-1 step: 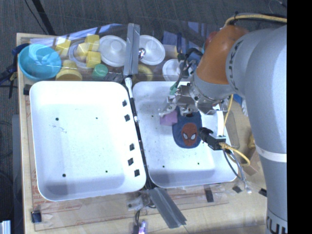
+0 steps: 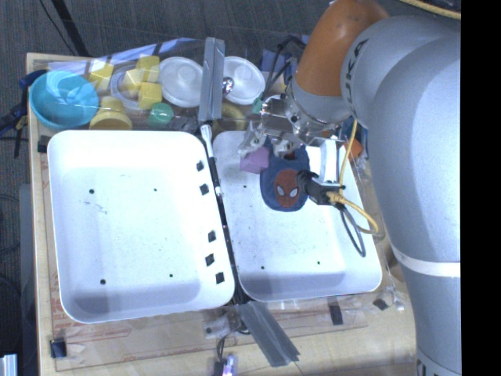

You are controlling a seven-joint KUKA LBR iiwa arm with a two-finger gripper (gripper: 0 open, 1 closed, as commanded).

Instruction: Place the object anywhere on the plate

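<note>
Two shallow white bins sit side by side on the bench, the left bin (image 2: 125, 218) bare and the right bin (image 2: 305, 249) holding the work. In the right bin's upper part lies a small round dark-blue plate printed with a red spider-mask face (image 2: 283, 189), and just beside its upper-left edge is a small pale-purple block (image 2: 254, 161), which I take to be the object to be placed. The block looks to touch or slightly overlap the plate's rim, but whether it truly rests on the plate or on the bin floor beside it cannot be told from this slant. The grey arm with its orange band (image 2: 337, 45) reaches in from the right and bends down over that same corner, so the two-finger gripper (image 2: 270, 141) hangs directly above the block and the plate's top edge; the wrist hardware hides the fingertips, and I cannot tell whether they are spread, closed, or pinching the block. That placement makes sense for a drop onto the plate: the tool is centred close to the rim, not the plate's middle, so a release here risks the block landing half off. Behind the bins, a heap of toy dishes (image 2: 149, 84), among them a light-blue bowl (image 2: 63, 99), yellow cups and white lids, is stored out of reach.
</note>
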